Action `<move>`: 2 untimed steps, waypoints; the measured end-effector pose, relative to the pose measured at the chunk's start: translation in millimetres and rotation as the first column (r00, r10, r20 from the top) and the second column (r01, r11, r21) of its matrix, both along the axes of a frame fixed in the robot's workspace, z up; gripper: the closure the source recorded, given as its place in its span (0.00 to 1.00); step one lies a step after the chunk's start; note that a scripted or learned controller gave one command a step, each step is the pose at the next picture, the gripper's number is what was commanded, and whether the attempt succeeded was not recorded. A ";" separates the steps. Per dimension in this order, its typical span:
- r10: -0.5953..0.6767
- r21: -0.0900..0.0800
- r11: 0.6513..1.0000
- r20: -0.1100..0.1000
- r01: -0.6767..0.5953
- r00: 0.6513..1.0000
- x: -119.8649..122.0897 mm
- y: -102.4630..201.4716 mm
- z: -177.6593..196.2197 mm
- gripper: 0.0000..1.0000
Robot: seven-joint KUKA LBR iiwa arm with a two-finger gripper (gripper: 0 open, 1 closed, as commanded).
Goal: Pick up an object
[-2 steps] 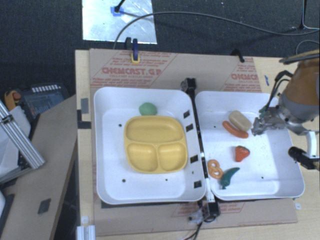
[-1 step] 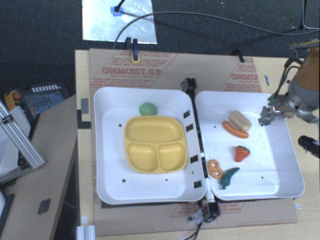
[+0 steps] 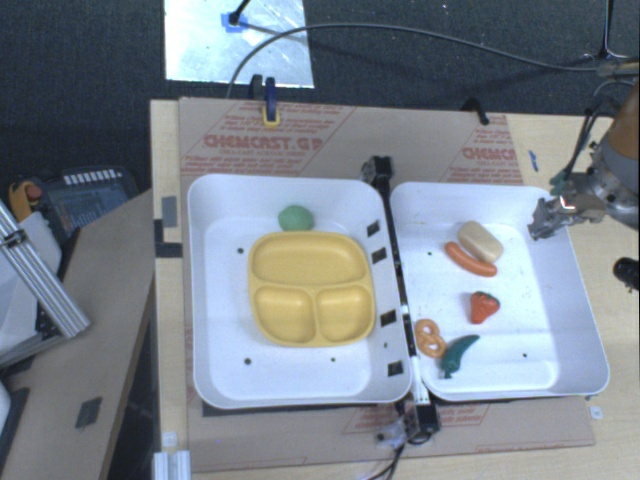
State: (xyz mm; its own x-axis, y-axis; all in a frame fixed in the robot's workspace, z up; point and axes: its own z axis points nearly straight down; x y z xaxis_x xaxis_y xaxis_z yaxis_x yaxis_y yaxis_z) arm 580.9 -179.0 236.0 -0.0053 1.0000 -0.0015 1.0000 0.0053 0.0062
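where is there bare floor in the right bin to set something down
Bare floor lies in the right bin between the strawberry and its right wall, and along the front. It's crowded on the left: hot dog, pretzel, green pepper.

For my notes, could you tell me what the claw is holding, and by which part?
Nothing is held: the claw sits at the right bin's far edge, apart from the food.
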 end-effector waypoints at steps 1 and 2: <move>0.005 0.003 1.000 -0.004 -0.005 1.000 7.0 58.3 -7.9 1.00; 0.004 0.004 1.000 -0.004 -0.004 1.000 12.0 114.2 -15.9 1.00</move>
